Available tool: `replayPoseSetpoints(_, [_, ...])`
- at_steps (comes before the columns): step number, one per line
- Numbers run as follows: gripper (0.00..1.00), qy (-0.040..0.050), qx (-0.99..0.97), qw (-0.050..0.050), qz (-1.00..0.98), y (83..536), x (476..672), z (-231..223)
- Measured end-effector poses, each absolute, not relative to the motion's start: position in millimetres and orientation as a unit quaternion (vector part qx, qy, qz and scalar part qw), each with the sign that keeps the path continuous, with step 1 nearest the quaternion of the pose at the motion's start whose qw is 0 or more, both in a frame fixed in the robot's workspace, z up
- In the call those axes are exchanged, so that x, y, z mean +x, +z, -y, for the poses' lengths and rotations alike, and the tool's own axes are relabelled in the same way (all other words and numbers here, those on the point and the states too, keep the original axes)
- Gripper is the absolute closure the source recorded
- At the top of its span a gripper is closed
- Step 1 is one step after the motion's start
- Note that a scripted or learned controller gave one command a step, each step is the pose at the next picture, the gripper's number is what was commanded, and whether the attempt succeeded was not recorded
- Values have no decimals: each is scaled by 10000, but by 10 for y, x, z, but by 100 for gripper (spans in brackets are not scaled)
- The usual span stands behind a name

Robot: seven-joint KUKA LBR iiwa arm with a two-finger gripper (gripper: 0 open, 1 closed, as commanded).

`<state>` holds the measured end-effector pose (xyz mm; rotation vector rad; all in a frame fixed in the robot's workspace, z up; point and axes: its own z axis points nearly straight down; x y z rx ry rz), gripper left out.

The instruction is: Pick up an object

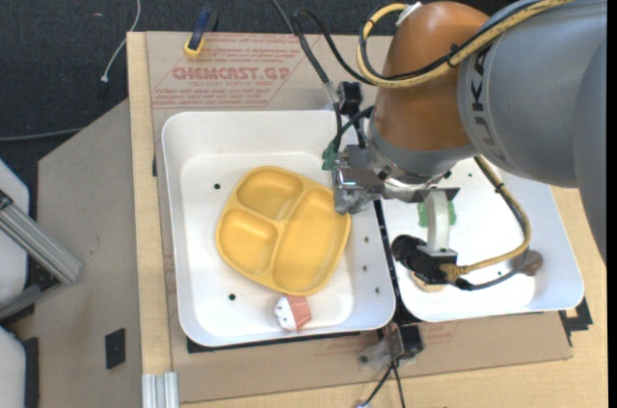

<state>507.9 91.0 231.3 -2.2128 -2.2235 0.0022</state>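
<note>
Claw (345, 194) — state unclear — sits at the edge of the yellow plate (280, 231).

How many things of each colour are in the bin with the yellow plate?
Yellow: 1, the divided plate
White and red: 1, the small object
Total: 2

The bench (241, 73) bears a white bin (178, 204) beside another bin (559, 271).
</note>
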Motion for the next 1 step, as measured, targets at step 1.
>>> replayPoseSetpoints(1, [0, 9, -7069, 19, 7073, 2309, 5084, -888])
